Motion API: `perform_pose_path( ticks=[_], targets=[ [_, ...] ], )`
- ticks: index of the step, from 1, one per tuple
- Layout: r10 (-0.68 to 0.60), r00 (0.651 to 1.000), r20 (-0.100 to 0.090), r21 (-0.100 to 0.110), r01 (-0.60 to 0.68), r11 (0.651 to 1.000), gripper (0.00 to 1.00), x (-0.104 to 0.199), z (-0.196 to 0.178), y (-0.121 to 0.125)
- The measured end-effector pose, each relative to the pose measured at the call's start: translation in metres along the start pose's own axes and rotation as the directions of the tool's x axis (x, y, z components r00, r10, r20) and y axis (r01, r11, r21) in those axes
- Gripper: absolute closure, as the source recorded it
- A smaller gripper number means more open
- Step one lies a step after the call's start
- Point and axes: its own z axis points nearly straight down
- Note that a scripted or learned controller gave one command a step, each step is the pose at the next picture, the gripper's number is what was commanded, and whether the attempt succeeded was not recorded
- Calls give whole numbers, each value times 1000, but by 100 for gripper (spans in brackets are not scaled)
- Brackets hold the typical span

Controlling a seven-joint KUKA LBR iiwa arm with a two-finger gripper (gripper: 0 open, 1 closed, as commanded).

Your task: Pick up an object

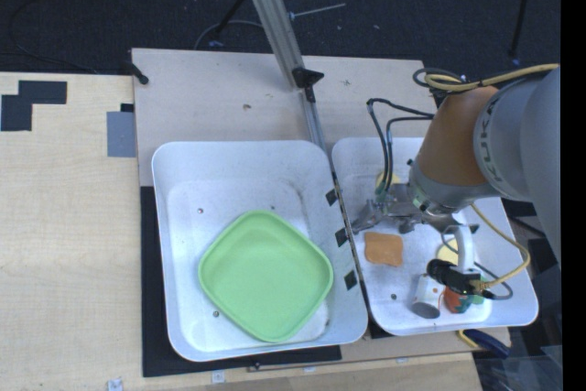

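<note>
Progress: early, by the look of it. Nothing is seen held. Gripper (374,215) is low in the right bin (513,314), near its left wall, with the grey arm and its orange band coming in over the bin from the right. Whether the gripper is apart or together I cannot tell; the wrist covers too much of it.

Nearest candidate: orange block (383,249), flat on the bin floor just below the gripper in the picture. It looks close to the tip but not clamped in it; contact cannot be made out. I judge this the likely target, though any object in the bins would satisfy the task.

Left to do, as I read it: settle over a thing, close on it, raise it clear of the bin.

Containers:
- Right bin: orange block towards the left wall; white cup (425,296) lying on its side near the front edge; small red and green thing (457,300) just beside the cup on its right; a pale yellow thing (448,253) partly hidden under the wrist, kind not clear.
- Left bin (165,197): one green plate (265,275), squarish with rounded corners, lying flat towards the front right corner. Well apart from the gripper, with the bin walls between.
</note>
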Motion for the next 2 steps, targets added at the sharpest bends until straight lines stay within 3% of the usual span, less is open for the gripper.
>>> perform_pose_path(
  ticks=[1, 2],
  targets=[
    [2, 1000, 0, -4, -2, 1000, 100, -1, -12, 1],
    [2, 1000, 1, -4, -2, 1000, 100, -7, -57, -3]
  ],
)
